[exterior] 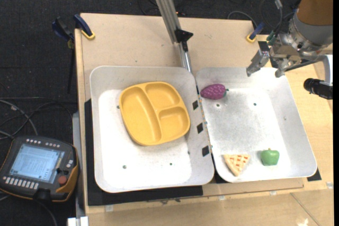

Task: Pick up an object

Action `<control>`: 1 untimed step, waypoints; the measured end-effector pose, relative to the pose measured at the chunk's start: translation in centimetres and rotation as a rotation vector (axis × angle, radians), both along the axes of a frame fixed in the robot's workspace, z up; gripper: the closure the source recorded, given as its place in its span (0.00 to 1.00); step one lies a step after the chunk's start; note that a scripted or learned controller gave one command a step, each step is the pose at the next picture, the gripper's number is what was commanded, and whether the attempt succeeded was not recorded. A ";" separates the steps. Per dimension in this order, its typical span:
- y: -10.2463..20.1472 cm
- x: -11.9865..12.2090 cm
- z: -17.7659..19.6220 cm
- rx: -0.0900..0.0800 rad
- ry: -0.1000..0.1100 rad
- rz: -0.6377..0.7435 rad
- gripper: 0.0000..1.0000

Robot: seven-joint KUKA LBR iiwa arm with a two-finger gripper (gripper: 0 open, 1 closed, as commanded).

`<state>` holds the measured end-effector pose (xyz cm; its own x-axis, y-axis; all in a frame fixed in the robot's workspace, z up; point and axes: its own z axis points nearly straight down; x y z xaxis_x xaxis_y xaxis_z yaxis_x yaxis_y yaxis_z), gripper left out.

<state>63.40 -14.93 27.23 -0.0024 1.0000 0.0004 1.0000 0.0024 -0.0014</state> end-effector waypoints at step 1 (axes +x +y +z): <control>0.0 0.0 0.0 -0.001 0.000 0.001 0.00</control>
